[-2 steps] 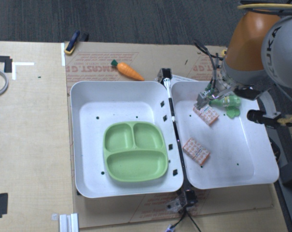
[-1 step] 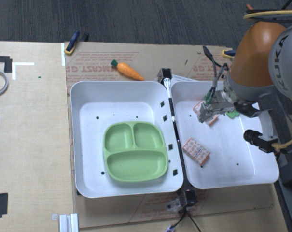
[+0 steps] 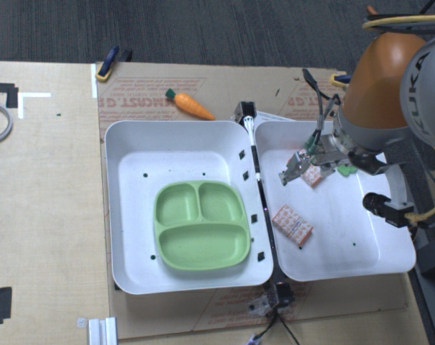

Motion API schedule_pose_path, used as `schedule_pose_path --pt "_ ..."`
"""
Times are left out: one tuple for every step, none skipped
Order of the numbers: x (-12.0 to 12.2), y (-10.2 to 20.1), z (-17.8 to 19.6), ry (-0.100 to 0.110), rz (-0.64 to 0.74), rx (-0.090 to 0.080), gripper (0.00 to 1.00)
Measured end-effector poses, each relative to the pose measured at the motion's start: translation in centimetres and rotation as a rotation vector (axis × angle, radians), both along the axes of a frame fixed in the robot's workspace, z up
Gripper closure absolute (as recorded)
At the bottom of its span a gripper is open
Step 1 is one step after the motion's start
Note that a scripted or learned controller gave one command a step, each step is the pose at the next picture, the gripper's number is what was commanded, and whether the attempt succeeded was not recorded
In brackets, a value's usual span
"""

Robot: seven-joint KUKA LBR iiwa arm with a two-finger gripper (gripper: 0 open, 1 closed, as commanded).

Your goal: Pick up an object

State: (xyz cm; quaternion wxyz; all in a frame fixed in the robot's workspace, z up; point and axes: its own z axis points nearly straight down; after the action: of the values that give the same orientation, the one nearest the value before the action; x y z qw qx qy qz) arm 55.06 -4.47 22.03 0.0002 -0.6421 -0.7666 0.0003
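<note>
While gripper [image 3: 298, 168] hovers right bin [image 3: 390, 261], pink packet [image 3: 292, 225] lies near.

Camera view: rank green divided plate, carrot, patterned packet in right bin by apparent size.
1. green divided plate, by far the largest.
2. carrot and patterned packet: too close to rank. The carrot is longer and thinner, the packet shorter and wider.

A green divided plate [image 3: 201, 225] lies in the left bin [image 3: 124, 192]. In the right bin [image 3: 390, 254], the hand [image 3: 300, 168] hangs beside a small pink packet [image 3: 313, 175]; another packet [image 3: 292, 225] lies below.
</note>
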Motion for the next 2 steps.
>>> schedule_pose_path --pt "3.4 -6.3 -7.7 -0.001 0.156 0.000 0.00" --pt "10.7 -5.5 -12.2 -0.011 0.222 -0.004 0.00"
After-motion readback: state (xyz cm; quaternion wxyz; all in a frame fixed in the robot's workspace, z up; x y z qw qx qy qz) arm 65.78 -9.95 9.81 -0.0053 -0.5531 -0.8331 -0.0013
